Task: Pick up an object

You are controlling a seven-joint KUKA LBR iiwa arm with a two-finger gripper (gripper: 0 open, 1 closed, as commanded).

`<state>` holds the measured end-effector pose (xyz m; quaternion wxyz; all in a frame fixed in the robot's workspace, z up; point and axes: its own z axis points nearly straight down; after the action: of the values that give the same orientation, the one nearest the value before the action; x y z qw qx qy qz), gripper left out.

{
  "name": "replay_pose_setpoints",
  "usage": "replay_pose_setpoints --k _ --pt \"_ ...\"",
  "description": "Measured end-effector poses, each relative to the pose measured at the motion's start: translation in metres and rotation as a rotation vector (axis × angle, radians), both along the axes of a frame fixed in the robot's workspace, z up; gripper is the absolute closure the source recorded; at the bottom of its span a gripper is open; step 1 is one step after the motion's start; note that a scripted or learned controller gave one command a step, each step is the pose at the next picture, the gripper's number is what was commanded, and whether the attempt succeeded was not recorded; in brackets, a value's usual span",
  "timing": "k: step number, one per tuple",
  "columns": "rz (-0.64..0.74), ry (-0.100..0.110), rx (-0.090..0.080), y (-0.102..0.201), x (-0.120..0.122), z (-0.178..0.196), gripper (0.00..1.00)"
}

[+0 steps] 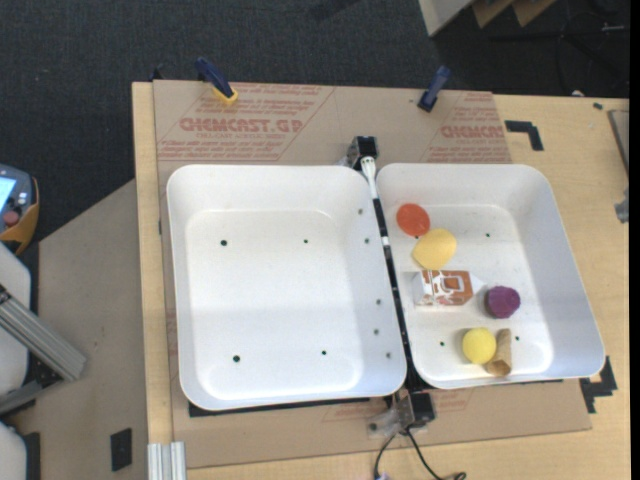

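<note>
Nearest, right bin (566, 268): yellow ball (479, 345) touching a tan cylinder (502, 354) on its right
Middle of that bin: purple ball (502, 300), with an orange-and-white packet (443, 287) just beside it to the left
Farther back: yellow lump (434, 249) (touching the packet), then an orange ball (413, 218)
Left bin (180, 268): white, touching the right bin
Far edge: two blue clamps (215, 78) on the cardboard sheet (300, 118)
Gripper jaws: cannot tell their state

"CHEMCAST" on the cardboard sheet (250, 118)
</note>
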<state>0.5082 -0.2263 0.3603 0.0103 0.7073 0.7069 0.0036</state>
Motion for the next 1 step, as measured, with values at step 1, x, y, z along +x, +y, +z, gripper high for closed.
replay_pose_setpoints --k 1 --pt "0.009 -0.003 0.003 0.0629 0.0329 0.1596 1.00"
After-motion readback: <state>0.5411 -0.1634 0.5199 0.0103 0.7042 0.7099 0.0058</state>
